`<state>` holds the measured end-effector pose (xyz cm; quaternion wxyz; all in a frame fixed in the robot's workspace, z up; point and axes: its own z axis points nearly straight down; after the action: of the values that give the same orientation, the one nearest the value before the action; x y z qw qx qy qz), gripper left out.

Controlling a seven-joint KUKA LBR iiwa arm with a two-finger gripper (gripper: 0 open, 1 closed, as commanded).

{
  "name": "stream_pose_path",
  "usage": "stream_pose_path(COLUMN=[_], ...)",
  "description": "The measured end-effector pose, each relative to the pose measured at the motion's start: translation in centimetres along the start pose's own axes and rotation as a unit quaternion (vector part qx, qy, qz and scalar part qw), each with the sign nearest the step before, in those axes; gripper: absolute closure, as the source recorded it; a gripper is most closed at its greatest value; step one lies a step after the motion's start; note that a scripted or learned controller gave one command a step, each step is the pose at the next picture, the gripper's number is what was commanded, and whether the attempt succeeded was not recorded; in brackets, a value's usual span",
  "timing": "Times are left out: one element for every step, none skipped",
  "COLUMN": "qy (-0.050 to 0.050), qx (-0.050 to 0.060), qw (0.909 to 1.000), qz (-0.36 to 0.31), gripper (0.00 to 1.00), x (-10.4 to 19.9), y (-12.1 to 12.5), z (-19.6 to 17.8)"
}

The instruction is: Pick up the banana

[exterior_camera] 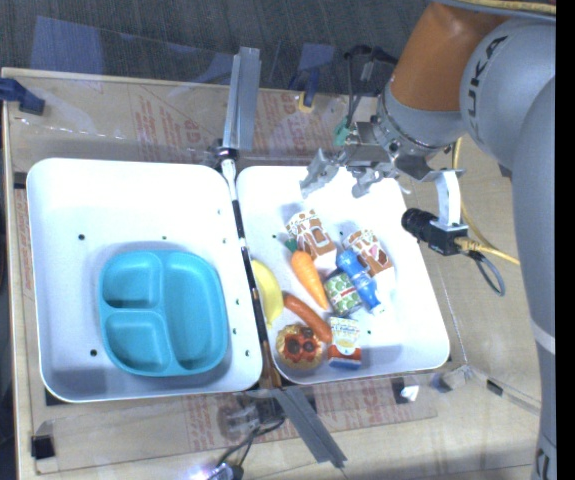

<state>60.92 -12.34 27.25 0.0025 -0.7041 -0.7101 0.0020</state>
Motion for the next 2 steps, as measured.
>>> stream_pose_path(qy=[0.000, 0.000], qx=[0.000, -0.001], qw=[0.9987, 0.9999], qz=[0.051, -0.010], gripper=[0.00, 0.00], x=[-4.7, -6.4], y=[-5.8, 2.1], z=[8.0, 9.4])
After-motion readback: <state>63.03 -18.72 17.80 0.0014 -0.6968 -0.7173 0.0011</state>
